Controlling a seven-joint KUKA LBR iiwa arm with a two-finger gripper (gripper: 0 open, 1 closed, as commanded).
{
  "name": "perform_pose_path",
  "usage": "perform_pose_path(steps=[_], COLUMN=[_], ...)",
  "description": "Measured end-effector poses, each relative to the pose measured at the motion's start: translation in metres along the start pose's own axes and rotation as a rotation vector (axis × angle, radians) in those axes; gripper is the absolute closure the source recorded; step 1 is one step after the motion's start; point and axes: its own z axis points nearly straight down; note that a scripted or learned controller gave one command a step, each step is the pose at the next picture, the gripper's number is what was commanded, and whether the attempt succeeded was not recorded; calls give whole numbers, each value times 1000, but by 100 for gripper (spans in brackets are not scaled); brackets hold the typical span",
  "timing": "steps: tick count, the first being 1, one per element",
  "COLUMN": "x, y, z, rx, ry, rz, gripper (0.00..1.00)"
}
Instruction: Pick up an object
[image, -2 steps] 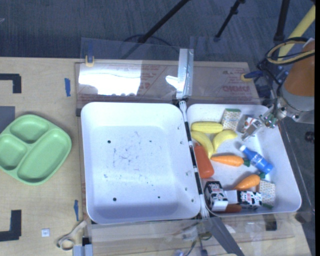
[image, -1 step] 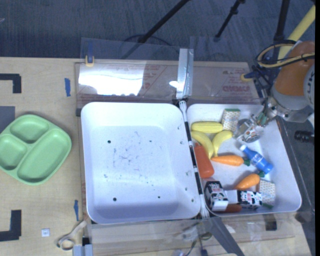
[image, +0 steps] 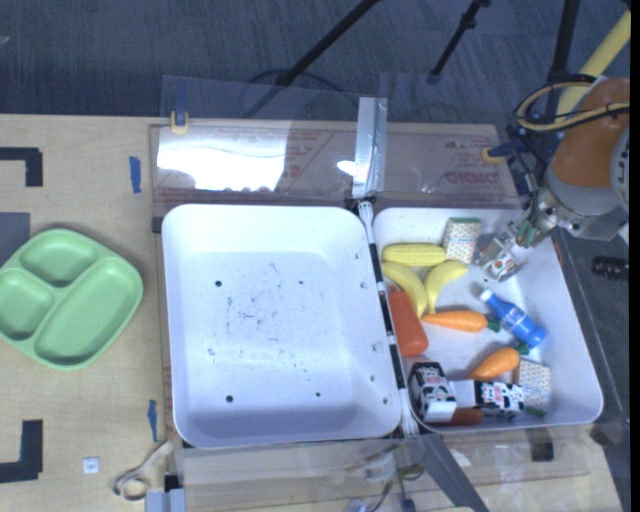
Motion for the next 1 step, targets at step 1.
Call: perform_pose_path(steps=[1], x=[0], y=[1], z=[-8], rx=[-1], ry=[-2], rz=[-1], gripper=[100])
